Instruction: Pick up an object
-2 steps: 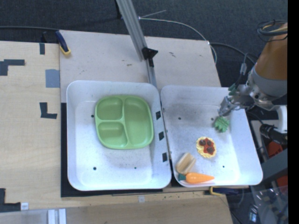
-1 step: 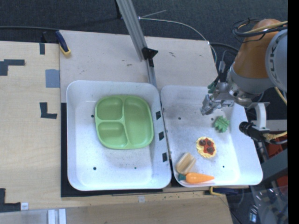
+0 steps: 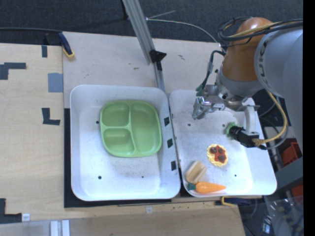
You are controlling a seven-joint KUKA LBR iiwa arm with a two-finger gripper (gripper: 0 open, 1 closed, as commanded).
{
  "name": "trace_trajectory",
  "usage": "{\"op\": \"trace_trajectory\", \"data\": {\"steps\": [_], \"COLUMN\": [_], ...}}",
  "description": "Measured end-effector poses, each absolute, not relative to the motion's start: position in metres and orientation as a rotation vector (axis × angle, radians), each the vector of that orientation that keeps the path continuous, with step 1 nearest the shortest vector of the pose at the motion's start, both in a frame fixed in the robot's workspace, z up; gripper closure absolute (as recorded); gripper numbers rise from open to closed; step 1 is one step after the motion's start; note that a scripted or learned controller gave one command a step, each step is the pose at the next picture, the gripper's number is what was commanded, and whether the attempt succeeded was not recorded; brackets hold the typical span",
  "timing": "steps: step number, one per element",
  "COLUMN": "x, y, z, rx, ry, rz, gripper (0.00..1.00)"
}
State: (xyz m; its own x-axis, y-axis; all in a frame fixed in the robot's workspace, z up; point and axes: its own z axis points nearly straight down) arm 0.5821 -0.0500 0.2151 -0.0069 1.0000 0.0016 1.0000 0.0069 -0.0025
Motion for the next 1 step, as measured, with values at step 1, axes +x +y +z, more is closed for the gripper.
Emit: {"op": "trace_trajectory", "data": {"steps": [1], "x": [0.5867], "y": [0.0053], "z": [0.2288], "rx": [-2.211], "ry": [-2.229], "rz": [-0.002], "gripper": [1.0]}}
